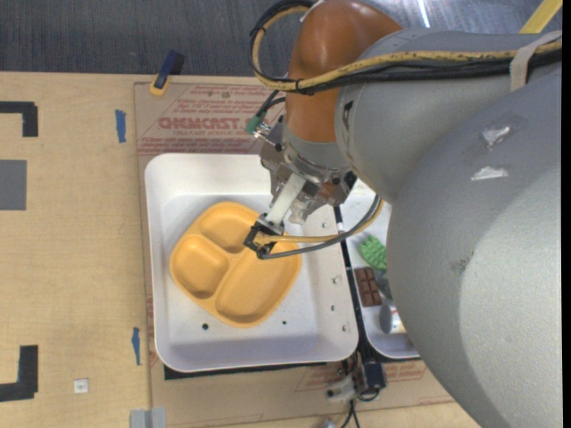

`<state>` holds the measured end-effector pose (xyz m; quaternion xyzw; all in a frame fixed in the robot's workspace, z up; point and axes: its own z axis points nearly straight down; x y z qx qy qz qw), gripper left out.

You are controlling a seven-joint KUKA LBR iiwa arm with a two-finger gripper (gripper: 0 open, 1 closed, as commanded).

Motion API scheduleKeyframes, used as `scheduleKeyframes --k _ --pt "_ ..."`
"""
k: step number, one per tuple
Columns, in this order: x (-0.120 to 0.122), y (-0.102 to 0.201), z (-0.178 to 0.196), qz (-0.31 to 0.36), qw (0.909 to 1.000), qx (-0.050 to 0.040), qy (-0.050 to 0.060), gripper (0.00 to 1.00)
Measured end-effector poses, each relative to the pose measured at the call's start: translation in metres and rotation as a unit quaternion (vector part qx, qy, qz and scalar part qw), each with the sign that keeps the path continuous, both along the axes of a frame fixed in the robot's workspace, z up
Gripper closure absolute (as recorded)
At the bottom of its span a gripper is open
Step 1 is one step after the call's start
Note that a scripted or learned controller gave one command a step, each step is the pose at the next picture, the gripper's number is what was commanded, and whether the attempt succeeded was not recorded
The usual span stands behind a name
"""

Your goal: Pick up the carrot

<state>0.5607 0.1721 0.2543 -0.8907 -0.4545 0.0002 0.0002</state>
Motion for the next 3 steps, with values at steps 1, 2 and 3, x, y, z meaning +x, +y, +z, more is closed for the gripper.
scheduleKeyframes --k 1,2,3 --pt "-0.068 -0.022 -0.069 -0.06 0.9982 0.0 0.002 1.0" --pt "-0.082 -0.007 -0.079 -0.088 0.9961 0.0003 0.002 1.0" --pt "-0.082 0.039 -0.108 -0.234 0.9723 0.0 0.0 1.0"
